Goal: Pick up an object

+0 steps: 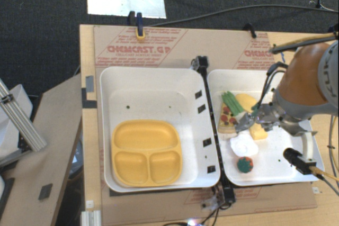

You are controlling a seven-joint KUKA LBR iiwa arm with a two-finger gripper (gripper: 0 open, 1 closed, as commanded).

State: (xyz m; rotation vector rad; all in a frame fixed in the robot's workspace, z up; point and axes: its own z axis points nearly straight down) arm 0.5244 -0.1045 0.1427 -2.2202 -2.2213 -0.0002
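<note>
Camera view: right bin [275,174] is seen to hold a green bundle [231,101], long axis slanted from upper left to lower right, laid by a yellow piece [247,101]; a white lump [243,145]; a green-and-red ball [244,164]. Gripper [248,122] is poised above these; whether its fingers are spread cannot be told. Left bin [153,79] holds a yellow divided tray [148,152].

Plastic, board and metal on the bench

Both bins [159,82] are showing smooth, slightly glossy white plastic; inside the left bin, the tray [148,152] is looking like matt yellow plastic. Under the bins, the board [175,45] is reading as printed brown paper. Right of the bins, the arm [302,82] is gleaming with a smooth orange band.
</note>
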